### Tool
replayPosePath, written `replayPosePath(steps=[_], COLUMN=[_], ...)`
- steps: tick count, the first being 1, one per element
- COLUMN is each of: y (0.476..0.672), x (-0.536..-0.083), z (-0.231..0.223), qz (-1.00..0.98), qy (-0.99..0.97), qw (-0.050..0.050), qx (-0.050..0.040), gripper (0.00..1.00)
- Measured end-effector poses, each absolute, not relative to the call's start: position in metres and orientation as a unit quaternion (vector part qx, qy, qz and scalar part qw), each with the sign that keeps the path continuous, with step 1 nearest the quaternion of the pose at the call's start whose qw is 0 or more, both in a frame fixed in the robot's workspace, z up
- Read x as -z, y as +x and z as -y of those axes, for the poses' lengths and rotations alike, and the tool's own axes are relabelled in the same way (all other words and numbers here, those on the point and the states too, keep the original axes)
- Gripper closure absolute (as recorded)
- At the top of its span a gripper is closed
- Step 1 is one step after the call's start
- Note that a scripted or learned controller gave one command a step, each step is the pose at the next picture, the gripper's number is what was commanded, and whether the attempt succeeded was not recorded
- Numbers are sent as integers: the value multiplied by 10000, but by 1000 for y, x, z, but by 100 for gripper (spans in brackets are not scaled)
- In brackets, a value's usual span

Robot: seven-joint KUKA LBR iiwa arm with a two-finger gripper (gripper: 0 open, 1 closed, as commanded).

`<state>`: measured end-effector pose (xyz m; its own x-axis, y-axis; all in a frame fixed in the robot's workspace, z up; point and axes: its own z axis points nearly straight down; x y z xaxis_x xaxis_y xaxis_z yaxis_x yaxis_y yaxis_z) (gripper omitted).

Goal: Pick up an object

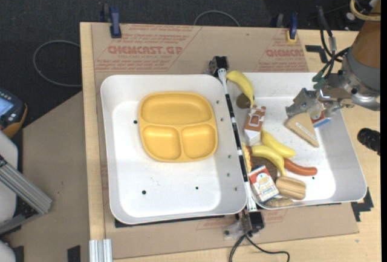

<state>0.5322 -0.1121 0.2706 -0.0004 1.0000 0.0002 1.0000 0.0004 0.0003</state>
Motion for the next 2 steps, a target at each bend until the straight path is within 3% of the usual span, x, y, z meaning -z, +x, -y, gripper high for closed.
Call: replayPosePath(steps=[1,2], y=[495,500], x=[-82,-102], z=[120,120], qz=[-7055,-7066], qy=[7087,7076], qw=[-48,28], qx=[22,-18], gripper=[0,100])
